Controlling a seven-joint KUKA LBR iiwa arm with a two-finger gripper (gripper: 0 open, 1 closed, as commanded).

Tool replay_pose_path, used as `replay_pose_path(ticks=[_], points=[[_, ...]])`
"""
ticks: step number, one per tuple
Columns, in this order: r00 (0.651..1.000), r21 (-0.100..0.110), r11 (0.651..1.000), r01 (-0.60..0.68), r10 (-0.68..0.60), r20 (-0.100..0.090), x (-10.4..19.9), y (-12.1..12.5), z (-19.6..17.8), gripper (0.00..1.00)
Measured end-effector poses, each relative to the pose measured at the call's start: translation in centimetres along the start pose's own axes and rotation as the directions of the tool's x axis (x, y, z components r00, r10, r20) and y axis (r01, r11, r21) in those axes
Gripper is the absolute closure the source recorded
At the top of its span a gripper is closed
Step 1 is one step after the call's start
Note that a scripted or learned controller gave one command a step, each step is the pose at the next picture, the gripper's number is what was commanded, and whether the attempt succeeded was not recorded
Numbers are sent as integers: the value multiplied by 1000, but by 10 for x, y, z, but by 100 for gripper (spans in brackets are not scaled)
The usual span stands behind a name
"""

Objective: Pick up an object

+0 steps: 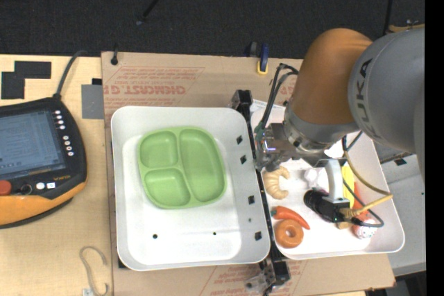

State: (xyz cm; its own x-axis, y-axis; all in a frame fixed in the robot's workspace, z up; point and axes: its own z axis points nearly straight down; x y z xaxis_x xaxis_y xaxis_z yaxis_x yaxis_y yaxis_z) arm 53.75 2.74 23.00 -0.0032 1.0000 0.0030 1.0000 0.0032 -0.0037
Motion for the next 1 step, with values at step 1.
replay_pose_path(ticks=[1], points=[[1000, 0, 1000, 1, -1, 1, 55, -2, 3, 100]])
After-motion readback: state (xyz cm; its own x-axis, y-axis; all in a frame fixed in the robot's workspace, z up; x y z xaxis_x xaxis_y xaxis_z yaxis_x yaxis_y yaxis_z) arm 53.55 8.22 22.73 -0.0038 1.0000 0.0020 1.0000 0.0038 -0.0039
